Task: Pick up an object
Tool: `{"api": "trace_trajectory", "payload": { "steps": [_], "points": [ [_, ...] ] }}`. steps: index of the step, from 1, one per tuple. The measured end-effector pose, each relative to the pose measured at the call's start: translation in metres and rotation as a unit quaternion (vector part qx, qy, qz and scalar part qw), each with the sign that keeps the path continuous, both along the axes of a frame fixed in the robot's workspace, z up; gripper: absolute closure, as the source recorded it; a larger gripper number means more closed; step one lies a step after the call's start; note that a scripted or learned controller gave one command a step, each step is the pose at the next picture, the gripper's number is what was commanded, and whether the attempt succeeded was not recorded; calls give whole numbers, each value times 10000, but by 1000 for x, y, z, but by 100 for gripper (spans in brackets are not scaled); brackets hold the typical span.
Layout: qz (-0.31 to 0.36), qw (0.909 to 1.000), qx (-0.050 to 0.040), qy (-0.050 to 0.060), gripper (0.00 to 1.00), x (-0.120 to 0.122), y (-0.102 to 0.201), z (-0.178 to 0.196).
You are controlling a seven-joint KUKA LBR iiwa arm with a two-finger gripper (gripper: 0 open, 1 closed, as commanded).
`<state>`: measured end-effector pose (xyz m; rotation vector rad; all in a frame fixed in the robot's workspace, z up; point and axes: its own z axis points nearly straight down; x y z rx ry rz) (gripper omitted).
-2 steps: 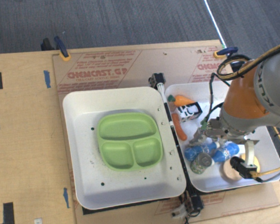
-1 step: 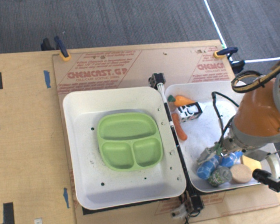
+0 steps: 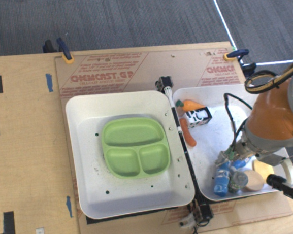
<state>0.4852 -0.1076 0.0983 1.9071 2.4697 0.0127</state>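
Candidate objects for the pick lie in a cluster at the near end of the right bin (image 3: 209,134): a blue item (image 3: 221,183), a grey-green rounded item (image 3: 238,181) touching it, a pale tan piece (image 3: 254,180) and a yellow block (image 3: 263,169). The hand (image 3: 233,158) sits directly above this cluster, just over the blue and grey-green items, at the end of the arm (image 3: 274,120) with its orange band. From this slanted view it cannot be told how far the hand is open, nor whether anything sits within it — the wrist and cables hide the contact region.

Farther from the hand, toward the far end of the same bin, lie an orange carrot-like item (image 3: 190,105), a black-and-white object (image 3: 199,116) just beside it, and a reddish-orange elongated piece (image 3: 188,134) along the bin's left wall. None of these is near the hand.

To the hand's far side across the divider, the left bin (image 3: 82,145) carries a green sectioned plate (image 3: 136,146). Both bins rest on a brown sheet on the tabletop (image 3: 22,150).

Progress, as a judgement: the approach appears complete, with the hand lowered to the cluster; no object is visibly lifted clear of the bin floor. What remains is a confirmed grasp of one item — probably the blue or grey-green one — and a lift free of its neighbours, which crowd closely and could be dragged along.
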Motion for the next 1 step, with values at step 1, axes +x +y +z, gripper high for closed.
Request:
{"api": "trace_trajectory", "payload": {
  "steps": [1],
  "points": [
    [-2349,9720,61,94,100,-5,78,86]
  ]
}}
